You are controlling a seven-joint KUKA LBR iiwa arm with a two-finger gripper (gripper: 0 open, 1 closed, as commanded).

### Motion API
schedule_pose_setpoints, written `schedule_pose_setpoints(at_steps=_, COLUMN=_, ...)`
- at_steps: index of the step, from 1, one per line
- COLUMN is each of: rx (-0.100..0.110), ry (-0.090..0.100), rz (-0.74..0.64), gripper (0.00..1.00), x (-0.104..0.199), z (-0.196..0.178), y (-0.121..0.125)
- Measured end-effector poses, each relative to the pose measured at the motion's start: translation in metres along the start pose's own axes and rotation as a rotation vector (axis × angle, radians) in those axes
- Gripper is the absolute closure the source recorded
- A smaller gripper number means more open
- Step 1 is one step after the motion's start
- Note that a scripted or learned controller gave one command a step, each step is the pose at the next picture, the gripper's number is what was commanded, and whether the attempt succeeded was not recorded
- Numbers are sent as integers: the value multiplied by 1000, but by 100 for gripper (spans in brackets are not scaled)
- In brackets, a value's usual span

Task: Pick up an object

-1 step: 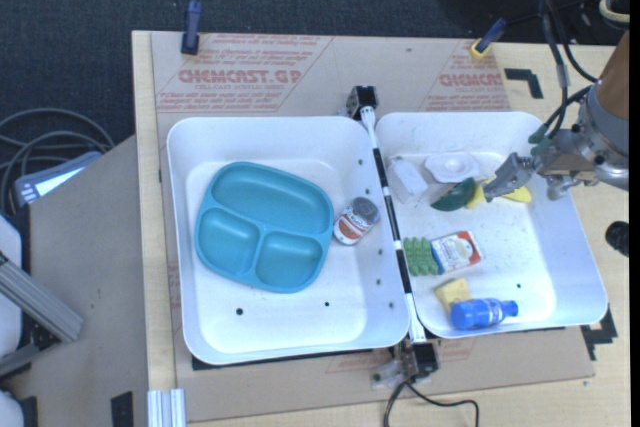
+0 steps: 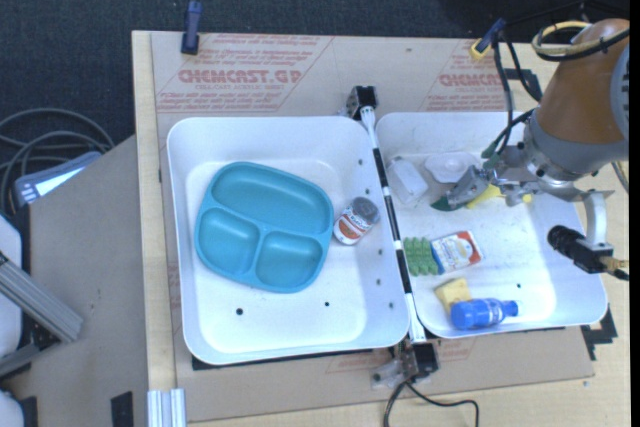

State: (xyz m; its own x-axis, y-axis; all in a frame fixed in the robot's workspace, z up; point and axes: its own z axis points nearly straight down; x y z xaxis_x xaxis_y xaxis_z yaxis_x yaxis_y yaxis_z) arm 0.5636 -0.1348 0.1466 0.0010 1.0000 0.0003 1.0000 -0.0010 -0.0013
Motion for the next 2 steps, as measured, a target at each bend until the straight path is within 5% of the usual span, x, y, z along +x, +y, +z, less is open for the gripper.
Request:
schedule_pose_setpoints(at_steps=1, rx=-1, ry=0, rz=-2, gripper=0, x=23, z=61, y=37)
schedule_pose_setpoints(at_steps=2, rx=-4, ry=-1, rz=-1, gripper=100, x=22, z=50, y=37)
